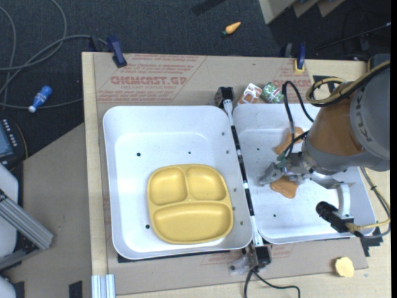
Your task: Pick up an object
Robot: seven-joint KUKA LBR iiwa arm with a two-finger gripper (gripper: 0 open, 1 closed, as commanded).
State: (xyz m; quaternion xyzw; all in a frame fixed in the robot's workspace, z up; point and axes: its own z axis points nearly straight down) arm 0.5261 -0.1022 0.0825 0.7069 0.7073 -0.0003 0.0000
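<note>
My gripper (pixel 274 171) is low in the right bin (pixel 267 219), near its middle, with the grey and orange arm coming in from the right. An orange-brown piece (pixel 287 189) lies on the bin floor just right of and below the gripper tip, touching or nearly touching it. A second orange piece (pixel 286 143) lies a little farther back, partly hidden by the wrist. In the left bin (pixel 124 141) a yellow divided plate (pixel 189 203) sits flat toward the front.
Behind the right bin, on the bench, lie a small white-and-red packet (pixel 251 94) and a green item (pixel 271 92). A yellow lump (pixel 343 266) rests at the bench's front right corner. Blue clamps (pixel 115 49) hold the back edge.
</note>
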